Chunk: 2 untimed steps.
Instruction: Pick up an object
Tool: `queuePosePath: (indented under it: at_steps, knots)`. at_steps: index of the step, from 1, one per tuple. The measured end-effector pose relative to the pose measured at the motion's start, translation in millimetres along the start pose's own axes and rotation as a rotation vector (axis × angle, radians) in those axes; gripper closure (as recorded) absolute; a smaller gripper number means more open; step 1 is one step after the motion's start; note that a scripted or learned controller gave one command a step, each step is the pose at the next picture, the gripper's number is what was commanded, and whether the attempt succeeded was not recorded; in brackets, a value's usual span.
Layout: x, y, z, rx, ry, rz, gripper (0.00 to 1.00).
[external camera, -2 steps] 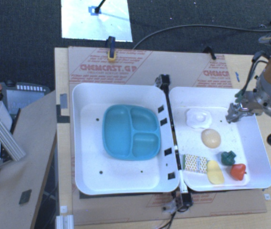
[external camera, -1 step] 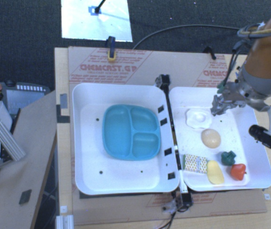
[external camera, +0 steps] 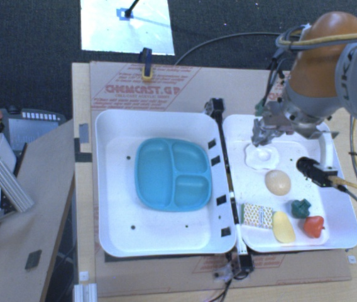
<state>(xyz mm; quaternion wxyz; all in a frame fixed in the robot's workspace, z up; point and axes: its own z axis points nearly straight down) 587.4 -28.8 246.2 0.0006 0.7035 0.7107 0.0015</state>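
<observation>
One grey two-finger claw [external camera: 261, 137] hangs just above the flat white fried-egg toy [external camera: 260, 156] in the right white bin [external camera: 348, 231]; its opening is too blurred to tell. Beyond the egg sit a beige oval [external camera: 278, 182] and a blue divided plate [external camera: 171, 173]. Cardboard underlies the bins.

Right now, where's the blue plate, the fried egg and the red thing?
blue plate [external camera: 172, 173], camera view, its middle ridge.
fried egg [external camera: 260, 157], camera view, its white part.
red thing [external camera: 313, 226], camera view, its middle.
</observation>
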Motion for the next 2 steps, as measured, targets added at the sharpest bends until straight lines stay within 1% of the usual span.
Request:
queuePosePath:
  at_steps: [1,2]
  knots:
    - [51,17,-6,0.000,0.000,0.001,1.00]
    - [105,27,3,0.001,0.000,0.001,1.00]
